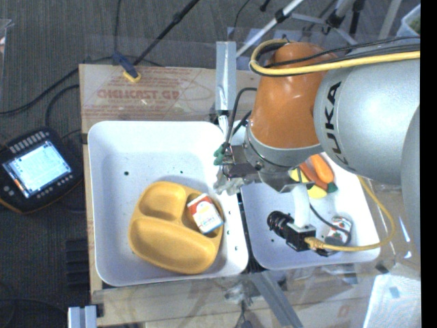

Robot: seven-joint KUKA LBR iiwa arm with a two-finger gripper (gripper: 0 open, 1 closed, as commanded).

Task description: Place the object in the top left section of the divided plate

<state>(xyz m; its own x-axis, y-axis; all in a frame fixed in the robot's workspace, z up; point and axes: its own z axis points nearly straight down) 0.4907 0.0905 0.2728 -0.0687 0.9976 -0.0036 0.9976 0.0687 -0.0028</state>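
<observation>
Camera view: yellow plate (167, 241) touches left bin's (116, 142) front wall.

plate (167, 234) in left bin (116, 149) | carton (205, 215) on plate, right side

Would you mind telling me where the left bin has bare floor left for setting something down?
The left bin is bare along its far wall and left side, above the yellow divided plate. Its near right corner is crowded: the plate holds a small carton.
</observation>
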